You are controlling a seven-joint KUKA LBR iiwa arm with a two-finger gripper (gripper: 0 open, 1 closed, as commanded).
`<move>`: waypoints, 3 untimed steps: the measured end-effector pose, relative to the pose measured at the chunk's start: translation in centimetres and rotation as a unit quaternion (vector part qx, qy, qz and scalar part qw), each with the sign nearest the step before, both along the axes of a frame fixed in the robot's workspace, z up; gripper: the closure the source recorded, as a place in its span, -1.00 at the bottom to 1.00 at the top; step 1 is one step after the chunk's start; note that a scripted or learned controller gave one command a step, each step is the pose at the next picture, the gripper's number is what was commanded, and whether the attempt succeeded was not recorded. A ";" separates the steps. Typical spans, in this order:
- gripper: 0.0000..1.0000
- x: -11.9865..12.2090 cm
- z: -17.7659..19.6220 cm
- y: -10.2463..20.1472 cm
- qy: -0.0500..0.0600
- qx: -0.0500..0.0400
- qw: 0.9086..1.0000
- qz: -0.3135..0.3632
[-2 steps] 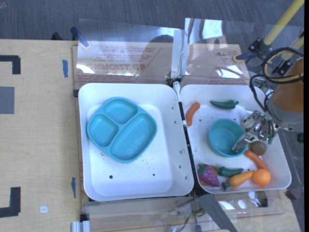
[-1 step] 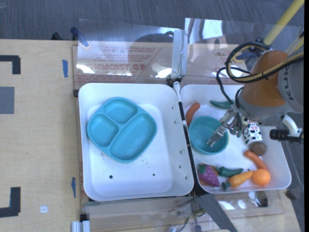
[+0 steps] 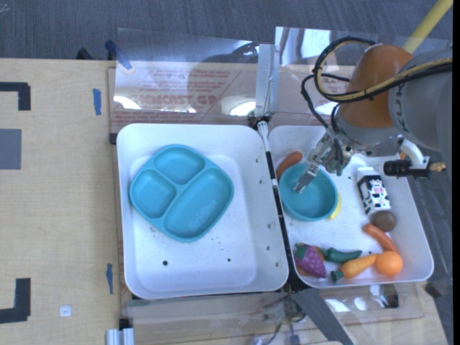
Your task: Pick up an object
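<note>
We count 2 white bins: left bin (image 3: 144,264) w/ 1 blue divided plate (image 3: 181,191), 3 compartments. Right bin (image 3: 417,228) has 1 blue bowl (image 3: 309,196), 1 red item (image 3: 289,161) behind it, 1 purple grape bunch (image 3: 310,259), 1 green pepper (image 3: 343,254), 2 carrots (image 3: 357,265) (image 3: 381,237), 1 orange (image 3: 389,263), 1 brown round item (image 3: 383,221), 1 black-and-white carton (image 3: 373,194). Also 1 arm, 1 gripper (image 3: 307,177).

Your arm (image 3: 402,99): reaches in from the right, orange band up, wrist angled down-left. Gripper (image 3: 305,180): lowered, fingers slightly parted.
</note>
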State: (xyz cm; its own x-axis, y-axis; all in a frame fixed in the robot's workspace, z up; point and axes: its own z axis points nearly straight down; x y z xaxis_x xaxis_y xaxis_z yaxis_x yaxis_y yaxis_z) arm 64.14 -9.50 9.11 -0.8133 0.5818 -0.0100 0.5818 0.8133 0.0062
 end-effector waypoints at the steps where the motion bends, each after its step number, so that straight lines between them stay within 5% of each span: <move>1: -1.00 -6.7 -0.1 -4.3 0.001 -0.002 0.998 0.066; 2: -1.00 0.8 0.0 -0.1 -0.003 -0.003 0.979 0.204; 3: -1.00 -2.9 0.0 -1.9 0.001 -0.005 0.851 0.525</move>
